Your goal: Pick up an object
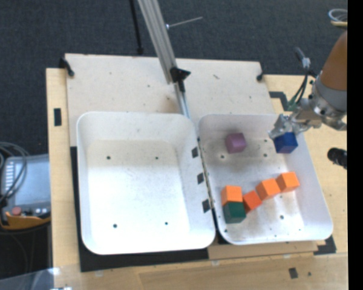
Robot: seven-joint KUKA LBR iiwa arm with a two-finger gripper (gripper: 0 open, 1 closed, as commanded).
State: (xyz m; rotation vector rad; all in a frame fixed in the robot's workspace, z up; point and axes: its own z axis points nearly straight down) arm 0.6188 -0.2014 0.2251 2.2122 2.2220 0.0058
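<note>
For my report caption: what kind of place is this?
Likely a robotics lab test bench: a grey arm's gripper over two white bins, coloured blocks such as the blue block, an aluminium camera post.

A blue cube (285, 142) sits tilted at the gripper's (283, 132) tip, over the right bin's (314, 222) far right part, well apart from the other blocks.
</note>
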